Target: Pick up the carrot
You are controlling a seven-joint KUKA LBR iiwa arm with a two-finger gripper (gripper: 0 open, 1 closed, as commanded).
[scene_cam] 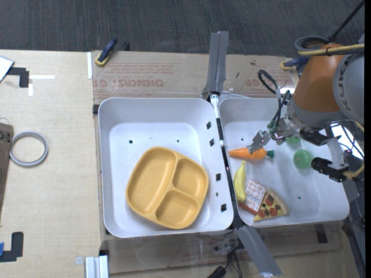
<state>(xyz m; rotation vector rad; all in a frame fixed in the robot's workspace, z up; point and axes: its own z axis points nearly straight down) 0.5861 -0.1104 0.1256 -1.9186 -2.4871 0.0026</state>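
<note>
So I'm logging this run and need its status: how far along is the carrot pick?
Done: the arm has reached into the right white bin, and its gripper sits right at the leafy end of the orange toy carrot. In hand: closing in on the carrot, though a firm hold can't be confirmed. Left: lifting; the carrot lies on the bin floor beside the yellow banana.

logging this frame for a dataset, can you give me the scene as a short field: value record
left bin: shallow white bin holding a yellow three-compartment plastic plate
right bin: shallow white bin holding the toys below
target: orange toy carrot, lying near the bin's left wall
hand: two-finger hand right above the carrot's leafy end, grasp unclear
other items: yellow toy banana, toy pizza slice, small printed card, green ball
</note>
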